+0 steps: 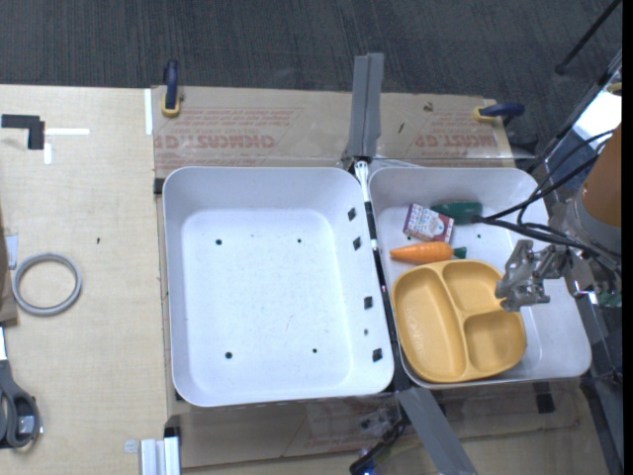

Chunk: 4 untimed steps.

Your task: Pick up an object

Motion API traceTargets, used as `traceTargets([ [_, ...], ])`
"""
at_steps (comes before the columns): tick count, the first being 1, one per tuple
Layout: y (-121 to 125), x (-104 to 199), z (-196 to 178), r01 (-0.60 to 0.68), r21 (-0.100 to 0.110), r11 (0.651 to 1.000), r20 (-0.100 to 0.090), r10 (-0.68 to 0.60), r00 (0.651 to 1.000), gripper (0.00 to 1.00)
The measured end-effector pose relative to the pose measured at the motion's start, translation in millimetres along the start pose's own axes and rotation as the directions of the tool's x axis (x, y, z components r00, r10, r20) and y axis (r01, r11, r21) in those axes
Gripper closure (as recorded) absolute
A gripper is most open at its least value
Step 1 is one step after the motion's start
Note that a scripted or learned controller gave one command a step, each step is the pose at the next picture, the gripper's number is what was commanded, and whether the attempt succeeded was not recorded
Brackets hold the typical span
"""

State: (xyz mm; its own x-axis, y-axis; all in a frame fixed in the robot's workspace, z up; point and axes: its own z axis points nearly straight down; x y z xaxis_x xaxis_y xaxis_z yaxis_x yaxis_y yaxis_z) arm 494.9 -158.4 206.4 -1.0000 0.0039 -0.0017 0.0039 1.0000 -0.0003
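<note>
I am seeing the gripper (518,283) covering part of the yellow tray's (445,325) right rim. The arm (601,191) is running off the right edge. The small carton's (428,224) print is reading too small for me.

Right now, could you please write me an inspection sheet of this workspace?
Surface: wooden bench bearing two white bins; left bin, right bin.
Job's things: in the right bin, yellow divided tray, carrot, small pink carton, green object.
Clutter: tape roll and scissors on the bench at left.
Grippers: gripper over the tray's right edge; nothing seen between its fingers.
Cables: black cables by the arm.
Surroundings: dark floor; clamps on cardboard.
</note>
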Motion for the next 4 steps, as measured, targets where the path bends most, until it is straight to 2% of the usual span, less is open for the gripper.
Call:
traceTargets([
  [1,9,4,85,-0.024,0.005,1.000,0.031,0.024,0.999,0.00],
  [2,12,-63,100,-0.331,-0.002,0.944,0.012,0.331,0.944,0.00],
  [3,28,9,102,-0.659,-0.006,0.752,0.042,0.659,0.751,0.00],
  [4,25,8,94,-0.659,-0.003,0.753,0.046,0.658,0.752,1.00],
])
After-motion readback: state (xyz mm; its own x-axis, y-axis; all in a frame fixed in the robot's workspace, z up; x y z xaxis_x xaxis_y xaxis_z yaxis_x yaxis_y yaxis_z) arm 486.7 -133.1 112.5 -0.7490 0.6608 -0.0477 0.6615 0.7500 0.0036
